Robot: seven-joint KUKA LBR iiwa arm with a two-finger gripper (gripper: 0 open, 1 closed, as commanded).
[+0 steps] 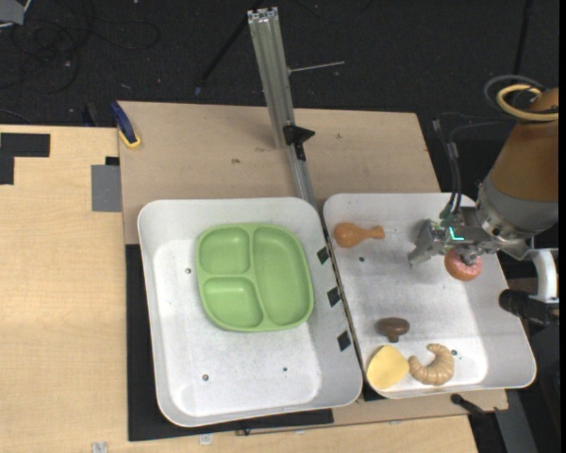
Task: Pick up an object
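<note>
You see the counter (57, 281) carrying two white bins side by side. The left bin (170, 366) holds a green tray (255, 277) with three compartments, sitting toward that bin's far edge. The right bin (424, 300) holds the small things. The arm (528, 173) comes in over its right edge, and the pincer (432, 245) hangs low near the far right corner; you cannot tell how it stands. A pink round piece (465, 267) lies just beside it at the right wall. A croissant (434, 364) curves along the near edge, long axis left to right. A yellow piece (388, 367) sits at the near left corner. An orange drumstick (357, 235) lies near the far left corner, thin end pointing right. A brown piece (391, 327) rests mid-bin. No writing is readable.
</note>
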